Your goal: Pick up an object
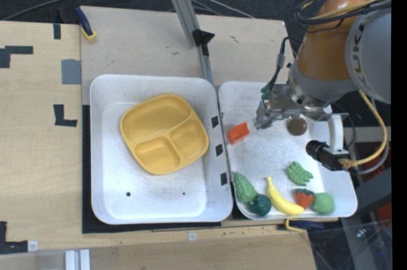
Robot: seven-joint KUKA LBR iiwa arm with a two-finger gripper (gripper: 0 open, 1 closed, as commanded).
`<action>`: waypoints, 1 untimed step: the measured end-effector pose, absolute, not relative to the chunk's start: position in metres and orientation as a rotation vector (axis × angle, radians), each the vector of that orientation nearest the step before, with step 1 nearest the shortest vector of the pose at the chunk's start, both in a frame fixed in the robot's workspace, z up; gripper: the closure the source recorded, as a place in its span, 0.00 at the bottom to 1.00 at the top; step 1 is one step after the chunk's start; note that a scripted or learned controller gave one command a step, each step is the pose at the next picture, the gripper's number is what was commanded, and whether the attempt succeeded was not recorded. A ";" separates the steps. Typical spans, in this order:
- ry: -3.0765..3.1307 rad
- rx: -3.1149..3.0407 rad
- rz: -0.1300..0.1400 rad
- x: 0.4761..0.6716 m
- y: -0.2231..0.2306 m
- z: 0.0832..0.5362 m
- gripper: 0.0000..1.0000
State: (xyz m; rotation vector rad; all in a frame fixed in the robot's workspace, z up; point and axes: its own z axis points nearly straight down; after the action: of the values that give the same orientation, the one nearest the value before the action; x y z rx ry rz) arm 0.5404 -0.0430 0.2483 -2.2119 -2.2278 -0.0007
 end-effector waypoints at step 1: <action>-2.227 -2.212 0.003 0.551 0.009 0.232 1.00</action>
State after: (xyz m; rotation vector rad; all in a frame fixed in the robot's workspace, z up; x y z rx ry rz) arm 0.5510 0.0085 0.2324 -2.2116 -2.2268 0.0029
